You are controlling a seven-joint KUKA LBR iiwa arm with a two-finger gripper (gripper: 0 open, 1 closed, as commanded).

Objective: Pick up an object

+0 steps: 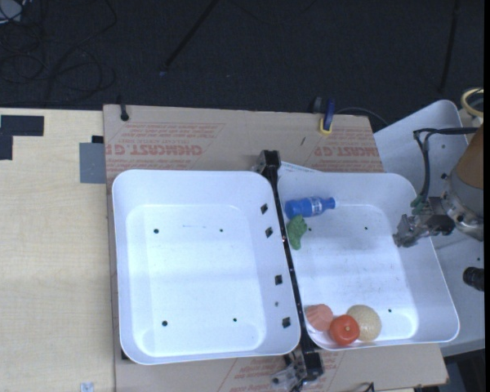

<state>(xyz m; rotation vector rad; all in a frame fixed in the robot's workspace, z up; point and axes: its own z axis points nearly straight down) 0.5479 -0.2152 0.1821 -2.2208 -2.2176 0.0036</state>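
The right bin (425, 300) holds a blue bottle (309, 207) lying on its side near the far left corner, with a small green object (296, 232) just below it by the divider. In the near left corner lie a pink object (318, 316), a red-orange ball (344, 330) and a pale yellow ball (364, 322), bunched together. My gripper (407, 232) hangs at the right bin's right rim, well away from all of these. Nothing shows between its fingers.
The left bin (122, 260) sits beside the right one, with a black clip rail (279, 251) between them. Both rest on a cardboard sheet (196, 141). A wooden benchtop (41, 251) extends to the left. Cables run by the arm at the right.
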